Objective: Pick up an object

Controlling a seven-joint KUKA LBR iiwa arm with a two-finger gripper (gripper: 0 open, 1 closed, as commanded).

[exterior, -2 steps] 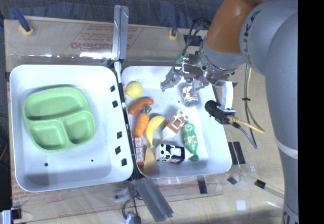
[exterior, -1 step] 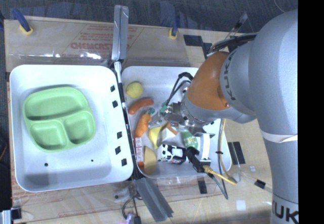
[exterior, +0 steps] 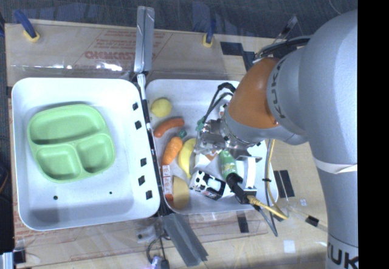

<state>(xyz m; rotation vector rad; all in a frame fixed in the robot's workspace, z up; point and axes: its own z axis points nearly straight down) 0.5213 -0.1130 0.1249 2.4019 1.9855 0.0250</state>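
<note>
- While the arm (exterior: 285, 98) reaches in from the right of the frame, its tool (exterior: 214, 140) sits low over the middle of the right bin (exterior: 182, 88), above the cluttered lower half.
- Tool state: cannot tell. The wrist body and cabling cover the working end, so no grasp can be confirmed from this view.
- Nearest candidates lie to the left of the tool in the frame: a yellow banana-like piece (exterior: 186, 156) just beside it, then a carrot (exterior: 172, 150) further left.
- Long axes: the carrot and the yellow piece both run from lower left to upper right, close to vertical in the frame. An orange sausage (exterior: 168, 126) above them lies nearer to horizontal.
- A lemon (exterior: 161, 107) rests in the upper left of the same bin, apart from the tool.
- A green bottle (exterior: 228, 166) lies directly below the tool, with a black-and-white item (exterior: 206, 184) at lower left of it.
- The left bin (exterior: 36, 207) carries 1 green divided tray (exterior: 72, 142), well apart from the tool.
- Judgement: the pick is not yet shown as made; the yellow piece is the closest target, requiring a short leftward shift.
</note>
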